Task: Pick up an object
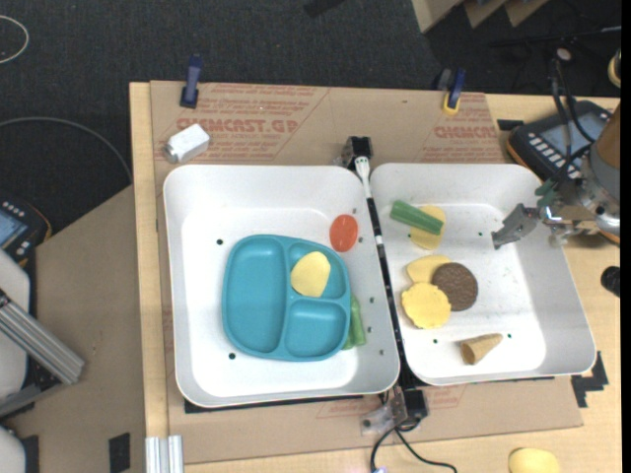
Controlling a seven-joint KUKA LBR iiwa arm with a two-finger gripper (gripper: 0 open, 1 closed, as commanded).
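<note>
1. Currently we see the gripper [511,229] over the right edge of the right bin [552,358], near its upper right part; we cannot tell how the tool is set, as it is small and dark against the arm.
2. Nothing shows clamped in it.
3. In the right bin we note a green block [414,214] lying across a yellow piece [432,221] near the top, well apart from the gripper.
4. Lower in that bin a brown round cookie [456,285] touches a yellow flat piece [426,305]; a tan wedge [481,347] lies below them, apart.
5. In the left bin [197,215] we record a teal divided tray [258,299] with a yellow lemon-like item [312,274] in its upper right compartment.
6. An orange-red round item [343,232] sits just beside the tray, above it, and a green strip [356,323] lies along its right edge.
</note>
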